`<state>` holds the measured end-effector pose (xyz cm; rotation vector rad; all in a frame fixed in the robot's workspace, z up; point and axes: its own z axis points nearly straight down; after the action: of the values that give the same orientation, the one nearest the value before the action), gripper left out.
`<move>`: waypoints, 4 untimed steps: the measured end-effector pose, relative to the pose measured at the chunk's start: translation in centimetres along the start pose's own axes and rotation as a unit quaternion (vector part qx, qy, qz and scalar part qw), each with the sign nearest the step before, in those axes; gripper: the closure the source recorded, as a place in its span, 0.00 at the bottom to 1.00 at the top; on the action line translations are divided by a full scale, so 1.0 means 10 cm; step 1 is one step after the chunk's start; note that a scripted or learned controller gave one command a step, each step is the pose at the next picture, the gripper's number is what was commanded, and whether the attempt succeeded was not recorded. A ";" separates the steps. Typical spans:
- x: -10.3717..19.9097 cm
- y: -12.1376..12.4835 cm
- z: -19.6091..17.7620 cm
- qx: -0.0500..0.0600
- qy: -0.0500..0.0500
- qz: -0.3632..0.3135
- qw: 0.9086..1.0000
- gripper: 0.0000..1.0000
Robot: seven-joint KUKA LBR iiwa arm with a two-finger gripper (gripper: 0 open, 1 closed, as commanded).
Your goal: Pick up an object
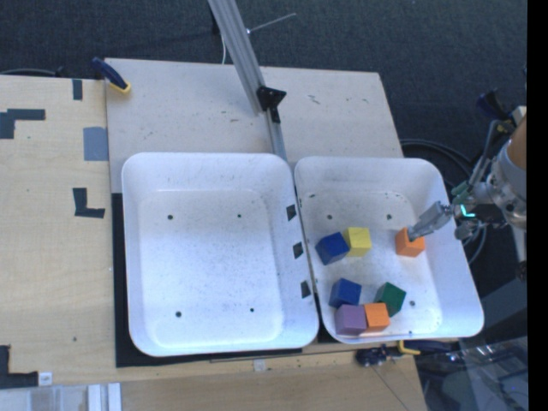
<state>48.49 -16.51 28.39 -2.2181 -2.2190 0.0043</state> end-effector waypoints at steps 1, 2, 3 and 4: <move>0.00 0.00 -0.02 -0.002 0.000 -0.001 1.000 0.00; 0.09 0.05 0.49 0.001 0.000 0.000 1.000 0.00; 0.16 0.04 0.94 0.001 0.000 0.000 1.000 0.00; 0.23 0.12 1.48 0.001 0.000 -0.001 1.000 0.00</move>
<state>49.58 -14.23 13.60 -2.2149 -2.2190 0.0068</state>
